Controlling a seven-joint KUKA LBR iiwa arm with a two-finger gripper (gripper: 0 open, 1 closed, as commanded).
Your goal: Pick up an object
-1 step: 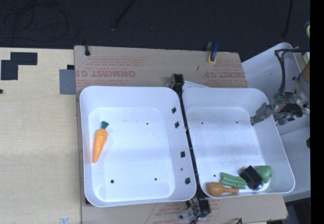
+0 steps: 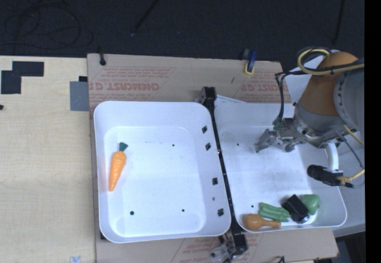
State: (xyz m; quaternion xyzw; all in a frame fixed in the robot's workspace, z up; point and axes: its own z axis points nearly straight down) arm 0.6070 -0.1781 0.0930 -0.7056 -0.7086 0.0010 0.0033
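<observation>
A dark floor strewn with cables lies behind the bench, and a sheet of printed cardboard (image 2: 178, 77) sits under two shallow white bins. The left bin (image 2: 152, 114) holds a toy carrot (image 2: 116, 166), orange with a green top, lying near its left wall. My arm (image 2: 324, 92) reaches in from the right, and my gripper (image 2: 275, 140) hangs over the upper part of the right bin (image 2: 262, 172), well apart from everything in it. From this angle I cannot tell how it is set, and I see nothing in it. Along the right bin's near edge lie a tan pear-shaped piece (image 2: 260, 222), a green pod (image 2: 274, 212), a black block (image 2: 296, 207) and a pale green piece (image 2: 310, 202), clustered close together.
</observation>
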